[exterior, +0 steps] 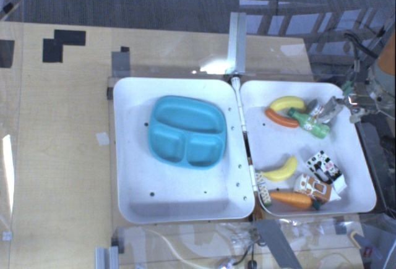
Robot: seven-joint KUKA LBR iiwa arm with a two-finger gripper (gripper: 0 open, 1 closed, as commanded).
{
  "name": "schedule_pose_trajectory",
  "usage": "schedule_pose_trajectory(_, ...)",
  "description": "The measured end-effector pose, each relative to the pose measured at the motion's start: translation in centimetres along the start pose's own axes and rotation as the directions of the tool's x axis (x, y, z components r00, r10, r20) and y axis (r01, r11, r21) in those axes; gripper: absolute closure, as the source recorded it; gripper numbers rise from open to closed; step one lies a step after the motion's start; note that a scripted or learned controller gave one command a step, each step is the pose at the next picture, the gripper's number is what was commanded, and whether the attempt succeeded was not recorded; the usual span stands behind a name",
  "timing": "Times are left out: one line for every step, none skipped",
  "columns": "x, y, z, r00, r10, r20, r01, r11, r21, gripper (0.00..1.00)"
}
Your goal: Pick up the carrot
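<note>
Arm (378,85) cut off by right edge, only wrist part shows; gripper (329,111) fingers too blurred & small to read, grip state unclear; green bottle (311,125) partly under the fingers; carrot (291,200) green end hidden behind small carton (312,188); carton print too small to read.

The arm (378,85) is grey metal with an orange part up top and small silver bits.
</note>
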State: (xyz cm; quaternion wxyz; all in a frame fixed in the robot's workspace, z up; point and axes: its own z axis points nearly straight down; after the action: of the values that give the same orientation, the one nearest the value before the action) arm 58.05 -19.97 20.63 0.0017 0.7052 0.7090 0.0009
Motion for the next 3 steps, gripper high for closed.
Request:
schedule_pose_trajectory(1.6, -9.2, 3.0, 0.969, -0.249, 0.000, 0.249, 0.969, 0.000, 0.00)
schedule_pose_trajectory(8.7, -8.0, 0.9, 0.900, -0.436, 0.002, 0.436, 0.900, -0.003, 0.00)
schedule_pose_trajectory(15.6, -3.7, 2.1, 0.798, -0.602, 0.000, 0.602, 0.798, -0.002, 0.00)
